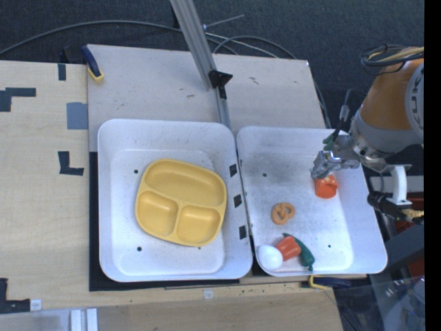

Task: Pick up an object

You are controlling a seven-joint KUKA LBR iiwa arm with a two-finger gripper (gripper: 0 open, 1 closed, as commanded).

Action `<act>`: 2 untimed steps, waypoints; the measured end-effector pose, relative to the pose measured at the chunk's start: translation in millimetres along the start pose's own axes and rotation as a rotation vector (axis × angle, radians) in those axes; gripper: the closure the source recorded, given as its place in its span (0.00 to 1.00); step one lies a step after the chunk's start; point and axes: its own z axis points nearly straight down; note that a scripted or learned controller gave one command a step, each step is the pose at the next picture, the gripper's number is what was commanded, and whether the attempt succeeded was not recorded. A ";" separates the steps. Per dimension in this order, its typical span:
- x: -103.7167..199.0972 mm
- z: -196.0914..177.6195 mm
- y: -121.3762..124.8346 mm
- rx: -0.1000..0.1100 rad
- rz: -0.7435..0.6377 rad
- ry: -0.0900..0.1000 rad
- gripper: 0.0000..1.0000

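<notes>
Camera view, looking down at a slant on the bench [41, 185]: two shallow white bins sit side by side, their inner walls touching. The left bin [110, 185] holds a yellow divided plate [181, 201] with three compartments, lying flat near the bin's middle. The right bin [358, 247] holds four small items. An orange object [326, 187] lies toward the bin's right side, in its upper half. A brown pretzel-shaped piece [282, 213] lies near the bin's centre, apart from the orange object. At the near edge, a white egg-shaped item [269, 256] rests in the near-left corner, touching or just beside a red and green vegetable-shaped toy [295, 248].

The arm [393, 109] reaches in from the right, its orange band plain above the wrist. The gripper [325, 167] hangs over the right bin, directly above the orange object and appearing to meet its top. Whether the jaws are spread or closed I cannot tell from this angle; the metal of the gripper hides that detail, and no item can be confirmed between them. The orange object appears to rest on the bin floor.

Behind the bins, a grey metal post [196, 36] rises at a tilt from the board. A blue and yellow clamp [92, 63] sits at the board's far left corner. Dark cables [138, 25] trail across the floor beyond.
</notes>
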 end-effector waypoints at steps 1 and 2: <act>3.1 -42.7 2.0 0.000 -0.001 0.000 1.00; 49.6 -48.5 -13.1 0.004 -0.004 0.002 1.00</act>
